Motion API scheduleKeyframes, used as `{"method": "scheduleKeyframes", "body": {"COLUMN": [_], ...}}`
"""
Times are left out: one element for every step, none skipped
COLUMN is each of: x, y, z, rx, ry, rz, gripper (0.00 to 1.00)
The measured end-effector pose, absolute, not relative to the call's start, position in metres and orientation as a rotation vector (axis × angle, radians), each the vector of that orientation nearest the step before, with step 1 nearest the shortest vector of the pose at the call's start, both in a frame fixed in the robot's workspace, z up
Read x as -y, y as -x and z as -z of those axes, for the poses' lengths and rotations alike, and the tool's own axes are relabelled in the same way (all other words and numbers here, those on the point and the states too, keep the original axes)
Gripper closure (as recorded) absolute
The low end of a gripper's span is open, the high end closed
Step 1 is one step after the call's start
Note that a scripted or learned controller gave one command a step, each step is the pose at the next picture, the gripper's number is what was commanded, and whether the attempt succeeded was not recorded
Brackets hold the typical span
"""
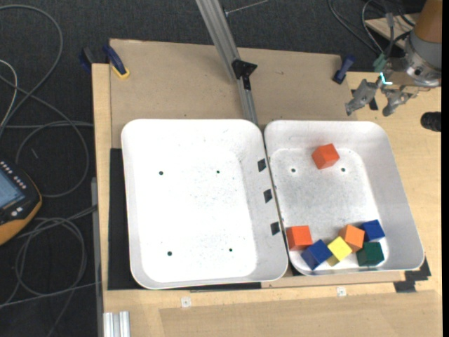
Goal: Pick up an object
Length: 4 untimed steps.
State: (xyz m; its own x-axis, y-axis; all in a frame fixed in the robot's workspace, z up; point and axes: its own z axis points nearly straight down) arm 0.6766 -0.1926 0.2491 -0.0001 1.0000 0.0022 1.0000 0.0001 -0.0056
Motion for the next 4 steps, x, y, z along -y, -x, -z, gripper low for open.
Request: {"method": "scheduleKeyframes", "body": {"x": [0.192, 0.194, 0.184, 0.183], "y": [-0.677, -0.672, -0.670, -0.669], "z": [-0.253, -0.190, -0.139, -0.098], "rx": [2.223, 2.217, 2.219, 2.221], "ry": [2.219, 2.217, 2.216, 2.217], "rz": [-0.002, -0.006, -0.005, -0.003], "gripper": [0.00, 0.00, 0.00, 0.00]}}
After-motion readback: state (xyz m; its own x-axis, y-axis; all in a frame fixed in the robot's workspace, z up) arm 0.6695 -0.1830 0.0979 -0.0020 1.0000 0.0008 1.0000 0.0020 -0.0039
